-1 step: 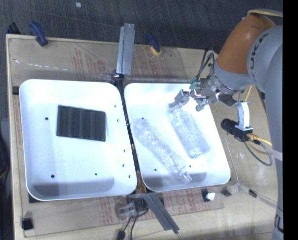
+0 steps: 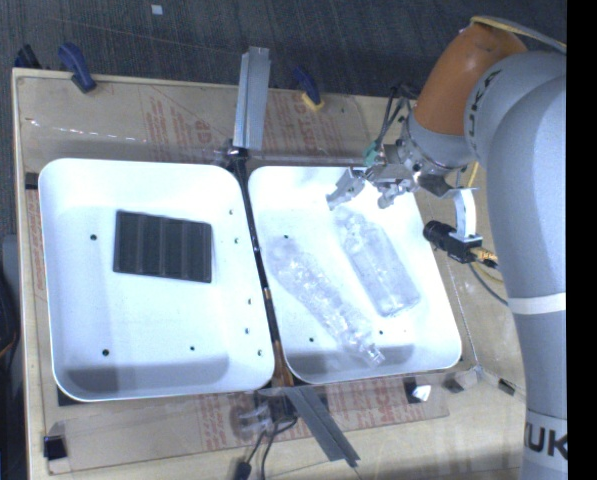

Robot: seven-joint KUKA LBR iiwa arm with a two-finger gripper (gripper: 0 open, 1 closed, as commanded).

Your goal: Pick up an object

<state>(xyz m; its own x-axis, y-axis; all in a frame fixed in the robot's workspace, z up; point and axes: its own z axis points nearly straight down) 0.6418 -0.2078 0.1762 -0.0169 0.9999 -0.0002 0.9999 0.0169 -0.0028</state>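
Two clear bottles (image 2: 378,263) (image 2: 318,293) lie side by side in the right bin (image 2: 433,353). Gripper (image 2: 363,190), fingers spread and holding nothing, hangs over the nearer bottle's top end, probably lining up a grasp.

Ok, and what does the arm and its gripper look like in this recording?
The arm is bulky, smooth grey, with an orange band above the wrist and dark lettering near its base. The gripper is small, metallic, with thin cables at its mount.
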